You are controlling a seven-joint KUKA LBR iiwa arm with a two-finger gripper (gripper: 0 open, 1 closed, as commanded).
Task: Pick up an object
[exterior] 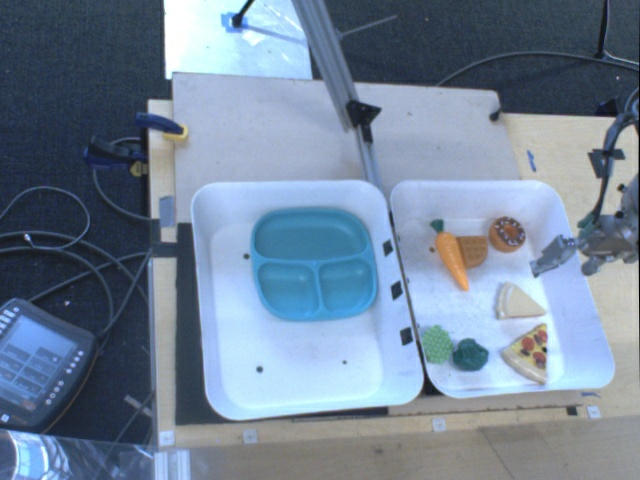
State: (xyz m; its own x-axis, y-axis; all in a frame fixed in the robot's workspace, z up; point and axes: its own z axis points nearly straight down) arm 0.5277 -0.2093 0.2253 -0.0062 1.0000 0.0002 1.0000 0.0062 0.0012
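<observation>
Spanning the bench, two white bins sit side by side, their inner rims touching. Left bin: holds one blue tray with three compartments, all bare, set toward the far half.

Right bin: holds seven toy foods. A carrot lies near the far left, touching a brown cracker on its right. A donut sits just beyond, toward the far right. A pale wedge lies mid-right. A pizza slice rests at the near right corner. A dark green piece and a light green piece lie together near the front left.

Gripper: positioned over the right bin's right rim, beside the donut, holding nothing visible. Finger state: cannot tell.

A grey pole slants across the bench toward the bins' junction. A handheld controller lies on the floor at left among cables.
</observation>
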